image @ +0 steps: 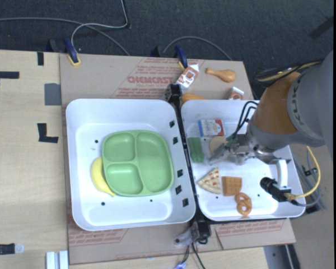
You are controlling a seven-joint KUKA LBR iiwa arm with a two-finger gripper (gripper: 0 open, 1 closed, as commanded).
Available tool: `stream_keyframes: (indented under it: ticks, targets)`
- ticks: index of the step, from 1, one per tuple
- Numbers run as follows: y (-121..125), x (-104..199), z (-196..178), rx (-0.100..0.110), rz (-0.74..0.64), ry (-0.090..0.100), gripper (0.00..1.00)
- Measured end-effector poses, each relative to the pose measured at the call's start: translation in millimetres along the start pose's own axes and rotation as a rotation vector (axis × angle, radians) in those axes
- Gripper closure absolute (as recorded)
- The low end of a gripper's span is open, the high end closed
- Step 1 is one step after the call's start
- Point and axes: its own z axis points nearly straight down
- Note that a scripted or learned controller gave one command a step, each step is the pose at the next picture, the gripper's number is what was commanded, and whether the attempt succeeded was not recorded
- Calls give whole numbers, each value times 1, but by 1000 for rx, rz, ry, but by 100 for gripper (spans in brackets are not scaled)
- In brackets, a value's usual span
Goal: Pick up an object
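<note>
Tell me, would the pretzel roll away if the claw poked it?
Probably not. The pretzel lies flat on the bin floor, so it would likely slide. It looks small and light, and its loops may snag a fingertip.

Bench (22, 150) with two white bins (123, 214)

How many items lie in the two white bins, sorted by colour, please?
Green: 2, the divided plate and a green block
Yellow: 1, the banana
Orange or tan: 3, the pizza slice, cracker and pretzel
Blue and white: 1, the small carton
Total: 7
</note>
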Motion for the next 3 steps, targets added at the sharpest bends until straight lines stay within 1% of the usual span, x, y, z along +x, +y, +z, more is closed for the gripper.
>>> stream_keyframes:
  ticks: [1,2,3]
  targets:
    - [-67,10,10,1,0,1,0]
    - [11,19,10,-3,-1,1,0]
    - [71,27,10,0,-2,1,0]
